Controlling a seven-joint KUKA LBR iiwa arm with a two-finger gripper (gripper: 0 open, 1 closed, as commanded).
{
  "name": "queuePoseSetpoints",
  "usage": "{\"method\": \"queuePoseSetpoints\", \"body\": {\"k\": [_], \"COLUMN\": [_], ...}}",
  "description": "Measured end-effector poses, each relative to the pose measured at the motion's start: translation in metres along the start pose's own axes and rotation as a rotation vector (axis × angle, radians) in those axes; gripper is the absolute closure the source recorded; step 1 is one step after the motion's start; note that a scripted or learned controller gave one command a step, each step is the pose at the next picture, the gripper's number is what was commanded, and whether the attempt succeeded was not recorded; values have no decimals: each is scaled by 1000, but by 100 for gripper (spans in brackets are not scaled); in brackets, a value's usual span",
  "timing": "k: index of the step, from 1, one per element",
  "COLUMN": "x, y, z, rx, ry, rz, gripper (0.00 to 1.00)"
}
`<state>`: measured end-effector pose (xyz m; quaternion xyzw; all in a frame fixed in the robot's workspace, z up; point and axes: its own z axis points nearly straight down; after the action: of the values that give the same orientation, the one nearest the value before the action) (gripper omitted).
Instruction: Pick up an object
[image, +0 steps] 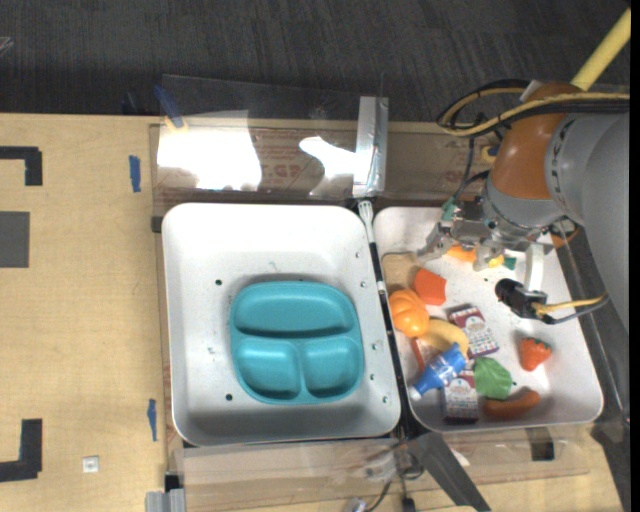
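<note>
Hovering over the right bin (585, 400), the tool (470, 240) — grip unclear — nears an orange wedge (430, 287).

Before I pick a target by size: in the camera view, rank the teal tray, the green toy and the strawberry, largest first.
1. teal tray, by far
2. green toy
3. strawberry, only slightly smaller than the green toy, so that order is unsure

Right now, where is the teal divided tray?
The teal divided tray lies in the middle of the left white bin, on the camera view's left side, apart from the toys in the right white bin.
</note>
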<state>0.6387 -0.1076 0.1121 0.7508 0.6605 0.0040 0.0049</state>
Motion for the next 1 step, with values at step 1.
{"method": "queuePoseSetpoints", "body": {"k": [1], "x": [0], "y": [1], "z": [-11], "rx": [-4], "ry": [0], "rz": [0], "gripper": [100]}}
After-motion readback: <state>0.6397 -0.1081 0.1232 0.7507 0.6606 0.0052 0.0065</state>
